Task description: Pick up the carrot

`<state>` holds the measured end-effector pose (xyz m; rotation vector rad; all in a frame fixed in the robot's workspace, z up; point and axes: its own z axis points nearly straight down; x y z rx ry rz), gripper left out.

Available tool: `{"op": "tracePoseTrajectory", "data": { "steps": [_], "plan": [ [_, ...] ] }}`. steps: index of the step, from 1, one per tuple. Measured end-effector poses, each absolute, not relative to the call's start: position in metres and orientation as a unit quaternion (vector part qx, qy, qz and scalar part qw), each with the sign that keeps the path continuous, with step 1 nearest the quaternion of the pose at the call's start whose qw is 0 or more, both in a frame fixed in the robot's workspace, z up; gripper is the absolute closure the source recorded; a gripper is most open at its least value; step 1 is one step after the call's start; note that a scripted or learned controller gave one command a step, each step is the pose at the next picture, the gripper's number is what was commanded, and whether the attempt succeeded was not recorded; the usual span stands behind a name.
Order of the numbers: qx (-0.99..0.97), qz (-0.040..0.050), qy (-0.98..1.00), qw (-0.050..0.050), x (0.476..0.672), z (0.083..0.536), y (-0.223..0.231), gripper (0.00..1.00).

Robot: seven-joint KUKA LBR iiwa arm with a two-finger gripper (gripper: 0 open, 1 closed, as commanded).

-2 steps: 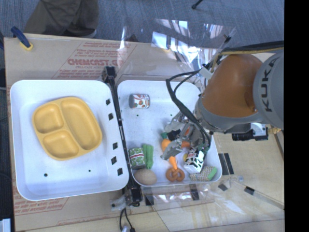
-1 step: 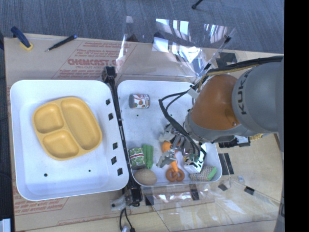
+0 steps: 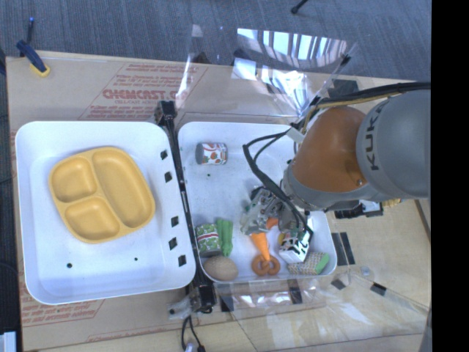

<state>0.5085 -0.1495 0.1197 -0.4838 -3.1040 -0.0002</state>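
Note:
The carrot [image 3: 261, 244] is orange and lies in the right bin [image 3: 234, 189] near its front edge, pointing roughly toward the front. My gripper [image 3: 260, 213] hangs right over the carrot's far end, where a bit of orange shows beside the metal parts. The wrist and cables hide how the gripper meets the carrot. The grey arm with its orange band [image 3: 330, 156] reaches in from the right across the bin's back right part.
Around the carrot lie a green and red packet [image 3: 213, 238], a brown egg-shaped thing [image 3: 220, 268], an orange ring [image 3: 265, 267], a black-and-white item [image 3: 294, 246] and a green-white piece [image 3: 313, 263]. A small can [image 3: 211, 152] lies at the back. A yellow divided plate [image 3: 101, 193] sits in the left bin.

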Motion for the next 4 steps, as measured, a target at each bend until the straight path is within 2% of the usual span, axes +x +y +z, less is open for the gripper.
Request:
{"op": "tracePoseTrajectory", "data": {
  "steps": [1, 2, 3, 4],
  "plan": [
    [-0.154, -0.0002, -0.988, 0.0, 0.508, 0.12, -0.149, 0.0],
    [-0.111, -0.0007, -0.994, 0.001, 0.476, 0.091, -0.118, 0.0],
    [-0.108, 0.0006, -0.994, -0.001, 0.478, 0.102, -0.119, 1.0],
    [-0.148, 0.0005, -0.989, -0.004, 0.479, 0.177, -0.092, 1.0]
  ]
}}
